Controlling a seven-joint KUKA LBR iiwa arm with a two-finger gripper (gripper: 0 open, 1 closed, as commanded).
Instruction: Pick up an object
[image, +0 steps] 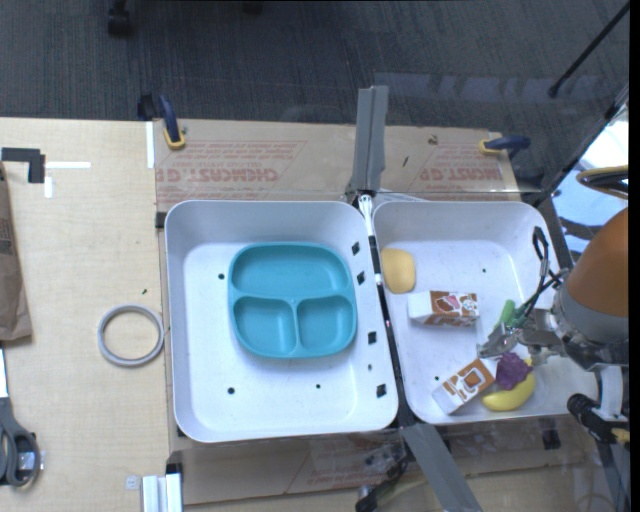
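1. Two shallow white bins are seen side by side on the tabletop (80, 230): the left bin (190, 330) carries a teal divided plate (293, 299), and the right bin (450, 225) carries the loose objects.
2. In the right bin a yellow rounded piece (399, 270) lies near the dividing wall, a small white carton (443, 307) lies near the middle, and a second carton with brown print (463, 386) lies toward the near edge.
3. Just beside that second carton a banana (506, 397) is found, with a purple bunch of grapes (513, 370) touching or resting on it; a thin green item (508, 312) stands just above them.
4. The arm (600, 290) is seen reaching in from the right, and the pincer (503, 342) is placed low over the cluster of grapes and banana, close to the green item.
5. Whether the pincer is wide or narrow cannot be told; its tip is blurred against the objects beneath.
6. Nothing is seen lifted or clamped, so the pick is judged not yet done: every object appears to rest on the bin floor.
7. The approach is judged largely made; what is left is the closing on one object, probably the grapes or the banana, and the lift clear of the bin.
8. Outside the bins, a grey ring (131, 334) lies on the tabletop to the left.
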